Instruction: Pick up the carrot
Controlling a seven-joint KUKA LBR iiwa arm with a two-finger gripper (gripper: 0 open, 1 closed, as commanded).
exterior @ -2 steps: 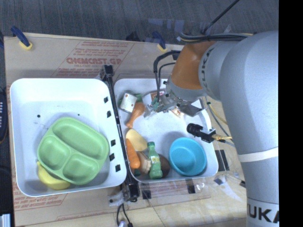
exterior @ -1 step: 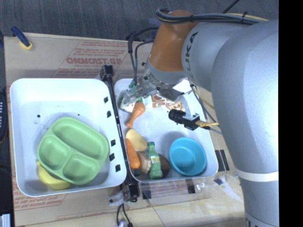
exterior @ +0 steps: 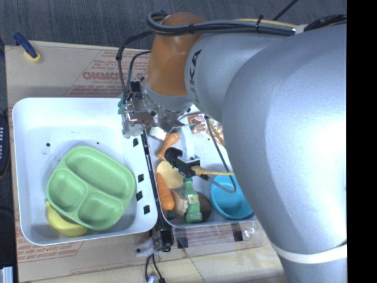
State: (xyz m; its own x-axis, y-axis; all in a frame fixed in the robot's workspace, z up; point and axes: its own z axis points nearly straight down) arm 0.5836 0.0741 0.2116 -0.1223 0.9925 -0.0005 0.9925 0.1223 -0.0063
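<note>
The carrot (exterior: 165,192), long and orange, lies in the right bin (exterior: 177,224) along its left wall, pointing toward the front. My gripper (exterior: 133,122) hangs over the back part of the divider between the two bins, well behind the carrot and apart from it. The arm's big grey body and orange band cover most of the right bin.
Around the carrot lie a pale yellow item (exterior: 167,173), a green bottle (exterior: 189,203), a brown item (exterior: 204,204) and a blue bowl (exterior: 230,203). Another orange item (exterior: 171,140) lies farther back. The left bin (exterior: 35,122) holds a green divided plate (exterior: 91,186) over a yellow thing (exterior: 62,224).
</note>
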